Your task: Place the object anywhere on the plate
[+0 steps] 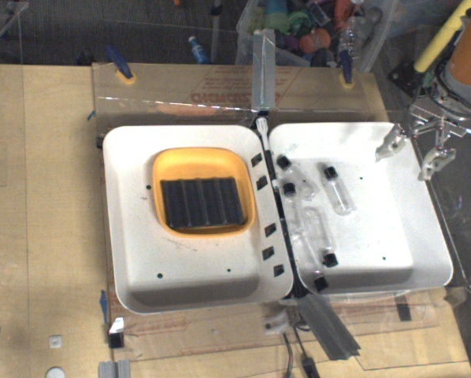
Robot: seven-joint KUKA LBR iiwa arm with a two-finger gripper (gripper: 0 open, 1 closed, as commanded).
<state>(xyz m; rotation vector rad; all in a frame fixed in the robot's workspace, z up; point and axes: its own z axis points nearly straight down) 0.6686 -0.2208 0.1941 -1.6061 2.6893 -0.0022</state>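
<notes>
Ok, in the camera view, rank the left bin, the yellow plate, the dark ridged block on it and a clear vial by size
1. left bin
2. yellow plate
3. dark ridged block
4. clear vial, smallest; the other vials look about alike.

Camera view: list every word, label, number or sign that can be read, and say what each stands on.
No text can be read for certain.
Cardboard sheet behind the bins: faint reddish printed lines, too blurred to read.
Small white tag at the bench's front edge: too small to read.
Yellow plate, dark ridged block, clear vials and gripper: no lettering visible.
</notes>
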